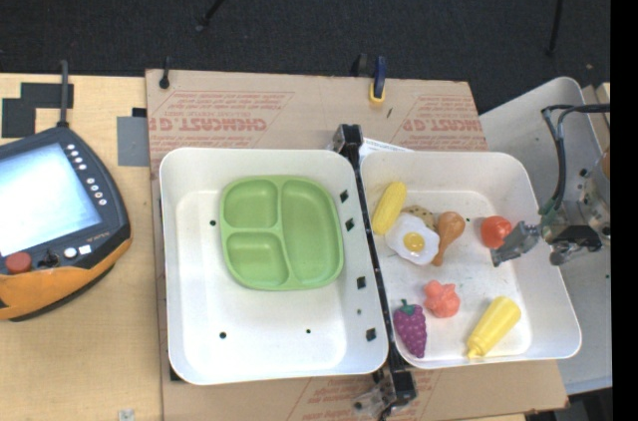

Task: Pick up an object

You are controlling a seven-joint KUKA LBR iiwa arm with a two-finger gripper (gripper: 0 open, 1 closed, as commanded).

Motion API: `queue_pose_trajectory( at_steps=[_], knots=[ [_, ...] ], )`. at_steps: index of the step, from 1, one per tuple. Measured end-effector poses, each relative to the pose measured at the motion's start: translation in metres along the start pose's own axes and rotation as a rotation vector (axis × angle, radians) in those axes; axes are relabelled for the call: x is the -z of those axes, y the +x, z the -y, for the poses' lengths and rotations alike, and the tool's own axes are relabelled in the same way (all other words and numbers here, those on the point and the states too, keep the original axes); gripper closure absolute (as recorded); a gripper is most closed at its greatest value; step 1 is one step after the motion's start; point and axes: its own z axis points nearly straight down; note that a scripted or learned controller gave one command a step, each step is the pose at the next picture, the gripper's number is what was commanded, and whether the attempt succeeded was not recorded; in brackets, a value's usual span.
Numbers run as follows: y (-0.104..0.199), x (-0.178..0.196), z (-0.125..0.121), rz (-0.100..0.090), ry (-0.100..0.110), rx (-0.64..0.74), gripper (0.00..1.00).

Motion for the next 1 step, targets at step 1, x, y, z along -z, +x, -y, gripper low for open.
queue_pose_trajectory(
  at_steps=[1],
  knots=[
    [-0.0004,0.0049,-0.0017,0.003,-0.01,0.002,0.0]
  ],
)
